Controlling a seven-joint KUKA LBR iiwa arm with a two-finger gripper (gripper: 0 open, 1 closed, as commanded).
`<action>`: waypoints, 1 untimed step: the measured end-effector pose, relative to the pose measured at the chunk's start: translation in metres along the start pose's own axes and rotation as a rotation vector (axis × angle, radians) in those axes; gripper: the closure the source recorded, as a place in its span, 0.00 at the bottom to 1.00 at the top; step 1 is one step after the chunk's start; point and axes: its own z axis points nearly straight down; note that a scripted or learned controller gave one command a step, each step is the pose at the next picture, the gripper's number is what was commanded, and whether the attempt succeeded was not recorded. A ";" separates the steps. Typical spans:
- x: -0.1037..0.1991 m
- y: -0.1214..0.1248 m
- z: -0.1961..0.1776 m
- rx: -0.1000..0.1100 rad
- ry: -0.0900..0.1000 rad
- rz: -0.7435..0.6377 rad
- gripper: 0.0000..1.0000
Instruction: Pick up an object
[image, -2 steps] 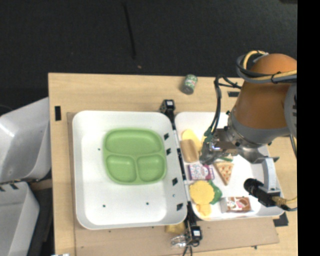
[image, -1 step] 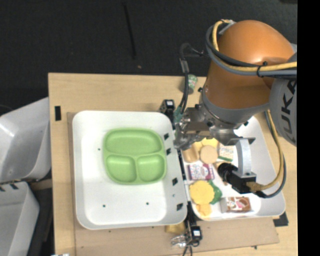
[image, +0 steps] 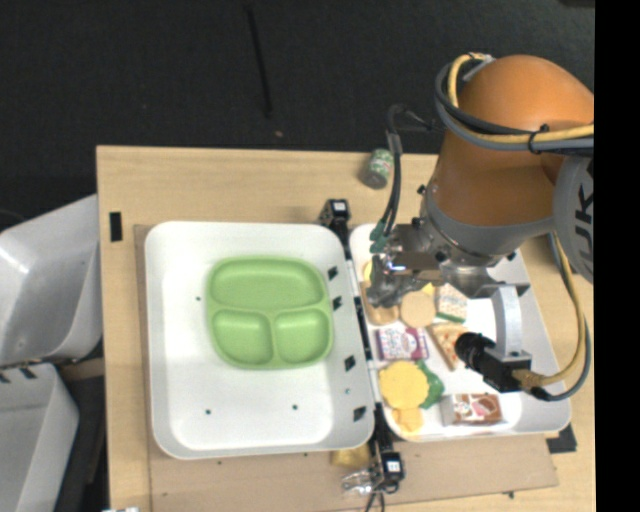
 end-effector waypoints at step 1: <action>0.034 0.000 -0.051 -0.006 0.003 -0.008 1.00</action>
